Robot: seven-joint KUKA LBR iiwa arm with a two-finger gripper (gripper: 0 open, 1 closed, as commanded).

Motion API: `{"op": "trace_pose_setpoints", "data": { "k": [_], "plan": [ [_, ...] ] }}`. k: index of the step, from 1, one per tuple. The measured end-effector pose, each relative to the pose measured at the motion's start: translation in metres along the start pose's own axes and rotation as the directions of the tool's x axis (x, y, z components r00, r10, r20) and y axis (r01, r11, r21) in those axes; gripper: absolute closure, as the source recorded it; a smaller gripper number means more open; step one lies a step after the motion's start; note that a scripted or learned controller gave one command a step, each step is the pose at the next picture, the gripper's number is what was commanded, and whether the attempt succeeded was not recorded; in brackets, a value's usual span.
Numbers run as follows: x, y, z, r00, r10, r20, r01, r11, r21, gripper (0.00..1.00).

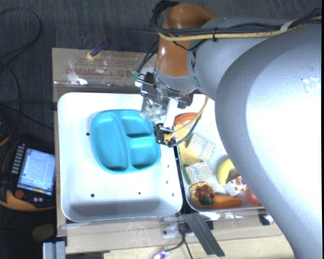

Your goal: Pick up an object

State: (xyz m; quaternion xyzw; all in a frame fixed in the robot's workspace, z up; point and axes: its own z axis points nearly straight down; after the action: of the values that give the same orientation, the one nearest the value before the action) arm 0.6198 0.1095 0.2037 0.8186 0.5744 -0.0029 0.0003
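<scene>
A blue divided tray (123, 140) lies in the left white bin (75, 193), toward its upper middle. My gripper (153, 114) hangs from the orange-banded wrist over the tray's upper right corner, close to the wall between the two bins. Whether it touches the tray is unclear, and I see nothing held in it. The right bin (190, 201) holds several small items, partly hidden under the arm: an orange piece (186, 118), a yellow banana (224, 171), checkered packets (200, 172), a carrot (224, 201) and a round red-and-green item (202, 192).
The large grey arm covers most of the right bin. A clear bag on cardboard (100, 69) lies behind the left bin. A handheld screen unit (29, 171) and cables sit on the floor at the left.
</scene>
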Motion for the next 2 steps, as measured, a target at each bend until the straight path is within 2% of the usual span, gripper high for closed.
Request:
{"op": "trace_pose_setpoints", "data": {
  "k": [1, 2],
  "plan": [
    [0.024, 0.006, 0.104, 0.996, -0.087, -0.002, 0.087, 0.996, -0.003, 1.0],
    [0.097, -0.042, -0.011, 1.0, -0.002, -0.002, 0.002, 1.0, -0.001, 1.0]
  ]
}}
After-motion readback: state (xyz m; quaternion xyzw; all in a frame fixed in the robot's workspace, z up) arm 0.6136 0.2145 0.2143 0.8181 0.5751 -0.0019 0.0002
